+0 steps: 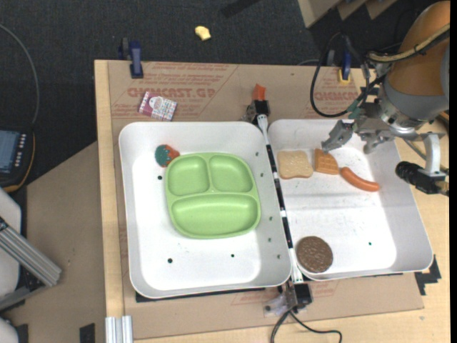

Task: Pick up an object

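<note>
Hand: we are seeing the hand (351, 136) hovering over the right bin's (400, 241) far edge, its fingers spread wide — nothing between them.
Nearest items: the orange wedge (326, 163) is lying just below the left fingertip; the toast slice (294, 164) is sitting beside it, the sausage (359, 179) to its right.
Near rim: the brown patty (314, 254) is resting well apart from the hand.
Left bin (143, 249): we are noting a green divided plate (212, 194) — a small round toy (166, 154) is touching its far-left corner.
</note>
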Controlling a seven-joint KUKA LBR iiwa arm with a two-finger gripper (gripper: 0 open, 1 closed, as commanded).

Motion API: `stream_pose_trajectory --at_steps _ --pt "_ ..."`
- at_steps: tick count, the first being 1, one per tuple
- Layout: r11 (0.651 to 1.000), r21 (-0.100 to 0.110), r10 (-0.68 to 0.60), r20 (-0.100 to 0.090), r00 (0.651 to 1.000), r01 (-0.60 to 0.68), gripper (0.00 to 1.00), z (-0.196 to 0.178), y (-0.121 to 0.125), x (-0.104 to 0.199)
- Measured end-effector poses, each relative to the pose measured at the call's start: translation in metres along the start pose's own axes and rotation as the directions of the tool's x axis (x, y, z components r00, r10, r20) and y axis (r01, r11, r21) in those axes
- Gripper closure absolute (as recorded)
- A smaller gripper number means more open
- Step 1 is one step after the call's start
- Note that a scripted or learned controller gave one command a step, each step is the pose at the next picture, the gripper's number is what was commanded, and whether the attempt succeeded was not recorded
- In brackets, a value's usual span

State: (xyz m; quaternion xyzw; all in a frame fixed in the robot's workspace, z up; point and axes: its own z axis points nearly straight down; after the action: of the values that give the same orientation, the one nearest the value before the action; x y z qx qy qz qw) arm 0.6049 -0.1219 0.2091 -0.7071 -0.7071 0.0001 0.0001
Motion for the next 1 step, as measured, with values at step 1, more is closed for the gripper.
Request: stream_pose_trajectory --at_steps 1 --pt "1.0 0.005 0.0 0.0 1.0 0.0 0.0 0.0946 0.0337 -0.0204"
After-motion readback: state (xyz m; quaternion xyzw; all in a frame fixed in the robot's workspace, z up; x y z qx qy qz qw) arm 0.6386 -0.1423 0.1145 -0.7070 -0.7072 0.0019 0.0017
